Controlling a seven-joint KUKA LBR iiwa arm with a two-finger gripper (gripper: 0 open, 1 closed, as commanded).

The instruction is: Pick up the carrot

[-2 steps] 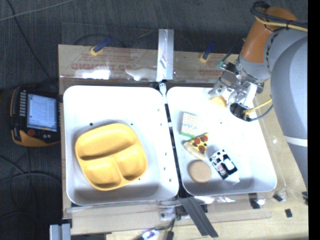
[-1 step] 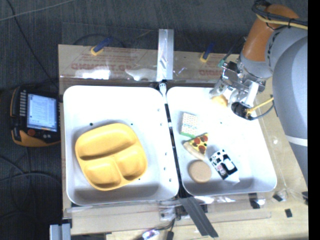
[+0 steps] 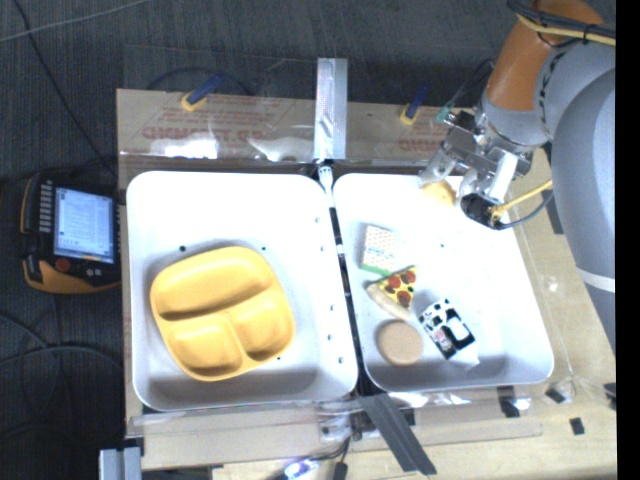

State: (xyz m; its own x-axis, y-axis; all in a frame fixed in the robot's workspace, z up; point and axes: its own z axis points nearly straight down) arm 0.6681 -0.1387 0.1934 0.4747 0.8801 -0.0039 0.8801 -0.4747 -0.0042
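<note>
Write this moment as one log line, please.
claw: over right white bin's far edge | yellow divided plastic tray: left bin | carrot: not identified | pizza-slice toy: right bin

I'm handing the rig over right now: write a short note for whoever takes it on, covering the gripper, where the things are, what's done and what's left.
Gripper: over the far right corner of the right bin, above a small pale yellowish item. Nothing shows between its fingers.
Right bin also holds a small box, pizza slice, round cookie and black-and-white carton.
Left bin: yellow divided tray.
Carrot: I can't identify one for certain; the pale item may be it.
Done: no pick.
Left: grasp and lift.
</note>
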